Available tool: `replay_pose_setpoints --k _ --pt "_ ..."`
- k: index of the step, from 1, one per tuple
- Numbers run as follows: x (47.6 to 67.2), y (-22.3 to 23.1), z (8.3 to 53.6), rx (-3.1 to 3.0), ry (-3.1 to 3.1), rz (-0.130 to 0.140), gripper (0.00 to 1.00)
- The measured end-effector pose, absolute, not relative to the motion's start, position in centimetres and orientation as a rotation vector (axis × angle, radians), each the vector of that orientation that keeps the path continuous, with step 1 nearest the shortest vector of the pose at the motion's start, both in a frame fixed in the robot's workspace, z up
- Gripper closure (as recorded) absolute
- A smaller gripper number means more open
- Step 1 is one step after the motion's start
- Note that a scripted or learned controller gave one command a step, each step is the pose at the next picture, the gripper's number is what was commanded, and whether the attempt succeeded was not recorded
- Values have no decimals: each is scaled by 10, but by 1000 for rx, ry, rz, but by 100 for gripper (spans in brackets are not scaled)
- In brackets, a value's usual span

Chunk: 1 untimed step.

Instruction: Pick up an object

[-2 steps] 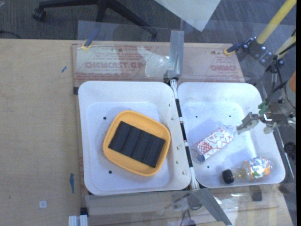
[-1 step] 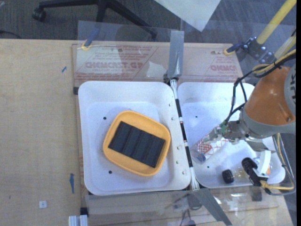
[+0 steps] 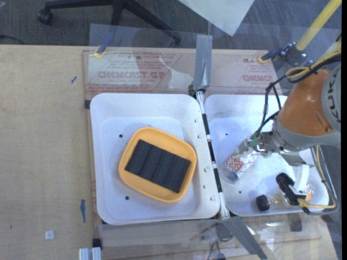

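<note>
The gripper (image 3: 254, 145) sits low in the right bin (image 3: 238, 104), at the 1 o'clock end of the packet (image 3: 237, 166) and seemingly touching it. I cannot tell whether it is open or closed. The packet lies toward the bin's 8 o'clock side. This looks like the grasp step. Next comes a firm close on the packet, then a straight lift.

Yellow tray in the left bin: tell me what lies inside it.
A black ribbed pad lies inside the yellow tray, covering most of its floor. Whatever is beneath the pad is hidden. The tray's rim shows all round it.
</note>
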State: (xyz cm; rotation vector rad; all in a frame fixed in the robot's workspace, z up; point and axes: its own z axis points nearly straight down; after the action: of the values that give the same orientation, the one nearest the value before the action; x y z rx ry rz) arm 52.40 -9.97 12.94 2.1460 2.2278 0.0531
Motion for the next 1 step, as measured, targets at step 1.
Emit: replay_pose_setpoints --k 1 --pt "535 -114 99 2208 2230 3 0"
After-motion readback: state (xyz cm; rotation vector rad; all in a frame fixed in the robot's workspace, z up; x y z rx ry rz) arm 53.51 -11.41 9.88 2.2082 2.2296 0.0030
